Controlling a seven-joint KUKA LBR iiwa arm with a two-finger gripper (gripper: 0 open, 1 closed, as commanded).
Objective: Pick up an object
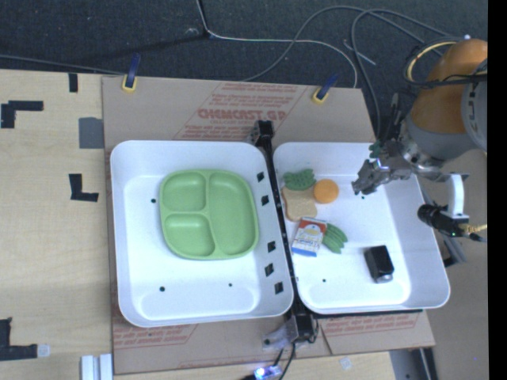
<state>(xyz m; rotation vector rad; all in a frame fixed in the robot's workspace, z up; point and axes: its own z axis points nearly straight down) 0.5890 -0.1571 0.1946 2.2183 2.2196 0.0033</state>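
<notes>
Gripper (367,182) hovers over right bin (412,291), near its far right side; finger state unclear. Orange ball (325,191) sits just left, by the bin's left wall. Best approach: centre above ball, descend straight, avoid neighbouring items.

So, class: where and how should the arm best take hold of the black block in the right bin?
Probably across the black block at its two long sides, coming straight down. It lies flat and apart from the other things, so both sides look free.
</notes>
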